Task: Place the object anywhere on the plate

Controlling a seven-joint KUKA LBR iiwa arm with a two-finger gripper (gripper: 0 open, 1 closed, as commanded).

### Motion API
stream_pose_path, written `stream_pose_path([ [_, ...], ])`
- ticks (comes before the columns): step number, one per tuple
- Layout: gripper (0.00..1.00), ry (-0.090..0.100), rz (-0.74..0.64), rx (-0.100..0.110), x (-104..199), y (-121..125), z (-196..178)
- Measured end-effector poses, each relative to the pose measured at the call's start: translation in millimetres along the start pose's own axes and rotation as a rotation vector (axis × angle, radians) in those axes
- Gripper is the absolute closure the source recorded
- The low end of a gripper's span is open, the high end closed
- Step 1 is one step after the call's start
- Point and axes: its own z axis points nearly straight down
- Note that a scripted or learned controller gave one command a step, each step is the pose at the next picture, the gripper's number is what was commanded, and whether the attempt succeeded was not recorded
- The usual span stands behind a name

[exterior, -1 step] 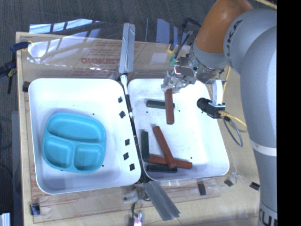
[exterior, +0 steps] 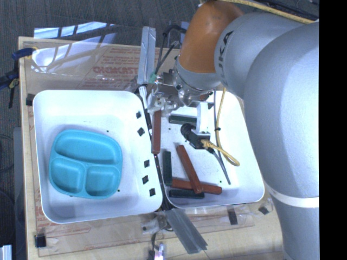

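A light blue plate (exterior: 85,163) with three compartments lies in the left bin (exterior: 81,104), toward its front left. My gripper (exterior: 156,103) hangs over the back left corner of the right bin (exterior: 238,145), close to the divider between the bins. A long brown stick (exterior: 156,133) runs toward the front from directly under the gripper, along the right bin's left wall. Its far end is hidden beneath the gripper, so I cannot tell whether it is held.
Several brown and dark green sticks lie in the right bin: an upright dark green one (exterior: 167,164), a slanted brown one (exterior: 188,169), and a brown one (exterior: 201,188) beside a dark green one (exterior: 187,195) at the front. Small black squares (exterior: 146,164) mark the left bin's right wall.
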Motion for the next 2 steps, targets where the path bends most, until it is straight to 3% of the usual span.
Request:
stream_pose_path([
  [1, 1.0, 0.0, -0.298, -0.001, 49, -22, 25],
  [2, 1.0, -0.001, -0.301, -0.002, 119, -55, 60],
])
